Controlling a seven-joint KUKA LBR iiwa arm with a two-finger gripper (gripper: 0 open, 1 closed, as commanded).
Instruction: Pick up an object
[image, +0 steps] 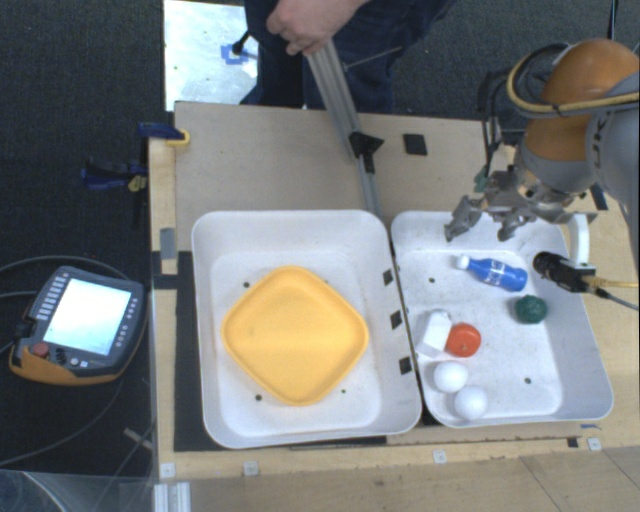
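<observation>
Gripper (479, 231) hangs over the far end of the right bin (592, 352), its two fingers (455, 226) spread apart, nothing between them. Grey arm with orange band reaches in from the right. Blue bottle (494, 272) with a white cap lies on its side just on the near side of the gripper, cap end pointing left; apart from the fingers, not touched. Dark green ball (530, 309) sits near the bottle's right end, toward the right wall. In the middle of the same bin, a small white block (436, 331) touches an orange round piece (463, 341) on its right. Two white balls (450, 376) (470, 402) rest close together at the near end, the second toward the front rim. Left bin (212, 300) holds a yellow square plate (294, 333) with rounded corners, turned corner-on, lying flat near the middle. Both bins sit side by side on the pale bench (270, 150). At the far edge a person's hand (300, 25) grips a grey pole (342, 95) that slants down across the bench toward the gap between the bins. A teach pendant (75, 322) with a lit screen lies off the bench to the left.
</observation>
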